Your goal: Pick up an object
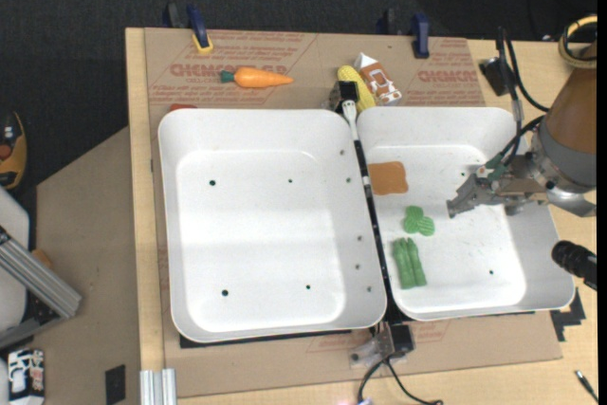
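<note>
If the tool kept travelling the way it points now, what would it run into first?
The tool points left and slightly down across the right bin. The nearest thing in that line looks like the small green broccoli-like piece, ahead of the green asparagus-like bundle. Its height above the bin is unclear, so it might pass over.

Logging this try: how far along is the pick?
Nothing looks picked yet. The gripper hangs over the right bin, nothing visible between its fingers. The orange slab, green broccoli piece and green asparagus bundle lie on the bin floor. Grasping and lifting remain.
</note>
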